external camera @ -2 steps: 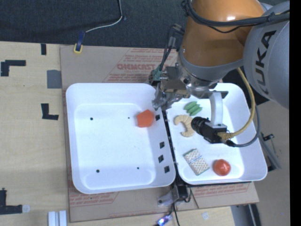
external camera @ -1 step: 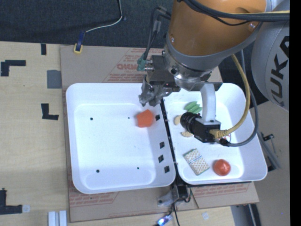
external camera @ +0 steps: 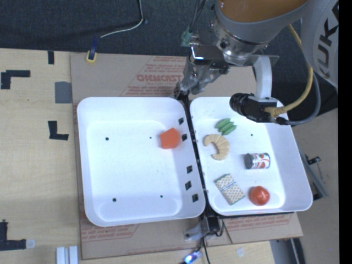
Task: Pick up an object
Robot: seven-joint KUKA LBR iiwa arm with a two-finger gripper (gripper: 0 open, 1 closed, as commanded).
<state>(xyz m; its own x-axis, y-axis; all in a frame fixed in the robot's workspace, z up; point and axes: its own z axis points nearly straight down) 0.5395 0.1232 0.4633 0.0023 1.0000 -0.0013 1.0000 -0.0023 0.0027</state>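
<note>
We see the arm (external camera: 264, 10) reaching in from the top right, w/ its orange band filling the upper part and cut off by the frame edge. The jaws hang at the far end of the divide between the two bins, approx. above the rims; we cannot tell if they are open or closed, as they are dark and small. An orange block (external camera: 170, 138) lies in the left bin (external camera: 126, 202). The right bin (external camera: 286, 147) holds a croissant (external camera: 218, 146), green pods (external camera: 225, 126), a can (external camera: 257, 161), a tomato (external camera: 259, 195) and a patterned packet (external camera: 229, 188).
</note>
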